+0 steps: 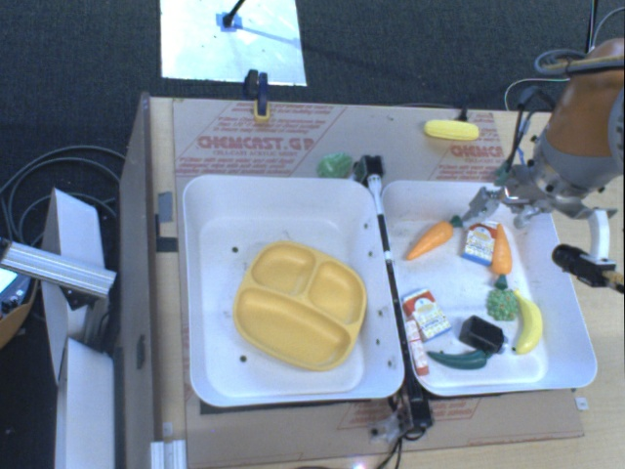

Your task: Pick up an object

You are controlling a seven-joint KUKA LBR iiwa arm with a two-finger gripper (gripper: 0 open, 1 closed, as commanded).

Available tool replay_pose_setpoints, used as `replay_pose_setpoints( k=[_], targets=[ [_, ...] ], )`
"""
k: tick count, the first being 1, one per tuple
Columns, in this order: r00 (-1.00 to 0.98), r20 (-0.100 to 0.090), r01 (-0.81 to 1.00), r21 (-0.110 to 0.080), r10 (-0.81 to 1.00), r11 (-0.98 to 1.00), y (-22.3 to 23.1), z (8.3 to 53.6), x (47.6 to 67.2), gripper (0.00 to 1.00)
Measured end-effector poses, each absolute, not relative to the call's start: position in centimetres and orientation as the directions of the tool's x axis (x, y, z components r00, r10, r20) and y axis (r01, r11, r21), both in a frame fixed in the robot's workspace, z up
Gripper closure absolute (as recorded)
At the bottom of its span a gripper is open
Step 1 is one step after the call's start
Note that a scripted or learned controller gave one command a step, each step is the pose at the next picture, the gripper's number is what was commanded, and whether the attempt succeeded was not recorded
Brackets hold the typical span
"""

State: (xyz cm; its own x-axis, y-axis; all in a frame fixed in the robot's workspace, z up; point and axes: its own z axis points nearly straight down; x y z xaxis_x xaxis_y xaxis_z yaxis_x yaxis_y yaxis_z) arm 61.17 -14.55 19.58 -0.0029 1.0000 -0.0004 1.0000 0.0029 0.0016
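Note:
The right bin (571, 332) holds an orange carrot (430, 240), a small blue-and-white carton (479, 243), a second carrot (502, 250), a broccoli floret (502, 304), a banana (529, 323), a black block (481, 334), a green pepper (457, 358) and a red-and-white carton (426, 314). My gripper (504, 208) hangs over the bin's far right part, just beyond the blue-and-white carton. It is open, with nothing between its fingers.
A yellow divided plate (301, 304) lies in the left bin (210, 262). On the cardboard behind the bins lie a yellow item (451, 129) and a green item (335, 166). A black-handled tool (375, 189) rests along the ridge between the bins.

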Motion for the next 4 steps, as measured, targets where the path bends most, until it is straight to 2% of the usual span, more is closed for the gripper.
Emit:
replay_pose_setpoints(
  k=[1,2,3,4],
  targets=[
    [0.0,0.003,1.0,-0.005,1.0,0.0,-12.2,7.9,55.7,0.0],
    [-0.008,-0.001,1.0,0.01,1.0,0.008,-11.6,8.6,63.6,0.0],
    [-0.006,-0.004,1.0,-0.014,1.0,0.006,-8.7,8.5,66.7,0.0],
    [-0.004,-0.002,1.0,-0.012,1.0,0.004,-8.7,8.4,66.6,0.0]
  ],
)
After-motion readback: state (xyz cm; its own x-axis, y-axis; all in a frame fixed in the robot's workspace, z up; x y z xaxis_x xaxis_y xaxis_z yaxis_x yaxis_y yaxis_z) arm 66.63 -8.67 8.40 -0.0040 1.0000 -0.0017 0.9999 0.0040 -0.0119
